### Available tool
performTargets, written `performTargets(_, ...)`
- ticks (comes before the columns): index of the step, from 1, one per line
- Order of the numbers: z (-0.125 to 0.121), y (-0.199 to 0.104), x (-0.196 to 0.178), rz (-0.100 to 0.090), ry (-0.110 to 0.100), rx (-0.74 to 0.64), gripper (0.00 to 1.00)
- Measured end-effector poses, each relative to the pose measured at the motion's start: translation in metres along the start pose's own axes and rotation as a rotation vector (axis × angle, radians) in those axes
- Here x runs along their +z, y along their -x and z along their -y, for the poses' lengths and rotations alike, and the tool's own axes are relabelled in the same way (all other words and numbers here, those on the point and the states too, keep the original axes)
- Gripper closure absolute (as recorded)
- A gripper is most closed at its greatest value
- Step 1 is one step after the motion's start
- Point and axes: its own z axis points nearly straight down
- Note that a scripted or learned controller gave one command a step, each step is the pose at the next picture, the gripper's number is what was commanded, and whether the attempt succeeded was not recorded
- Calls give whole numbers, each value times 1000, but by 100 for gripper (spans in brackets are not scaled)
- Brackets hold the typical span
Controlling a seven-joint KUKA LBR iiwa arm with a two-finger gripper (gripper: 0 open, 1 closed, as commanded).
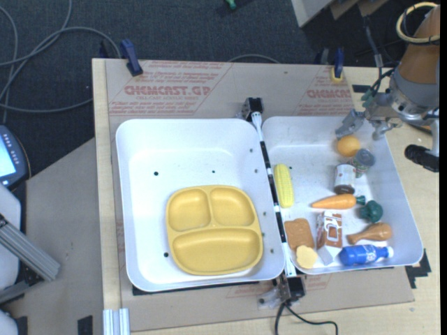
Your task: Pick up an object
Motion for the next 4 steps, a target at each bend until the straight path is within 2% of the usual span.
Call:
performTargets(1,-5,-1,68,-12,-7,2,0)
performTargets(2,-6,3,56,2,4,1,100)
performTargets(3,-6,-47,-29,2,9,0,100)
performTargets(4,53,-118,-51,-2,-4,0,100)
